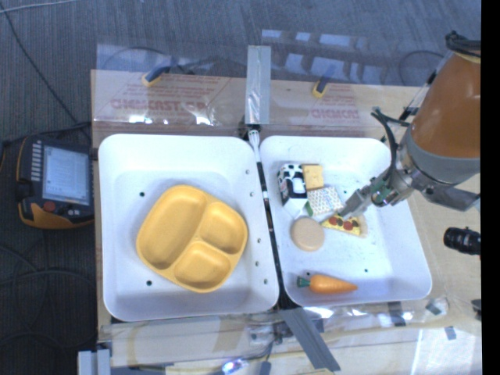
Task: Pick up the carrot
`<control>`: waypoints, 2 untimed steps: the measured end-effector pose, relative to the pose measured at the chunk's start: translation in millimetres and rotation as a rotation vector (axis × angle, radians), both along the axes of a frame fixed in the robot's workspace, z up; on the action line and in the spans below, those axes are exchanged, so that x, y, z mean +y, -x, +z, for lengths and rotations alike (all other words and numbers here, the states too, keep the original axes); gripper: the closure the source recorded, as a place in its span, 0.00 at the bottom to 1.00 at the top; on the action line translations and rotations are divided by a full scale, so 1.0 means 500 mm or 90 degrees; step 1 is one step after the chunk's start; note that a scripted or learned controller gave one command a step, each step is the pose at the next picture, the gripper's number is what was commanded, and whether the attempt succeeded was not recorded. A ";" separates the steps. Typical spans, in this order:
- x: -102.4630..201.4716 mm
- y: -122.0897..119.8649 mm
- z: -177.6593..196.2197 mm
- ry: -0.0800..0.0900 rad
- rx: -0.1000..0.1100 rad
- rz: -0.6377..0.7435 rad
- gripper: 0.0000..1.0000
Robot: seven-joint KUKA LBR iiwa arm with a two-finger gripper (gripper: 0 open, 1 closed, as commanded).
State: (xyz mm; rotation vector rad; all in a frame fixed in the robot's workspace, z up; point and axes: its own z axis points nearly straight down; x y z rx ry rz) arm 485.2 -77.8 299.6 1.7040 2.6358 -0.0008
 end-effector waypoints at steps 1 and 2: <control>0.061 0.000 0.050 0.001 -0.001 0.049 1.00; 0.121 0.000 0.271 0.001 -0.001 0.101 1.00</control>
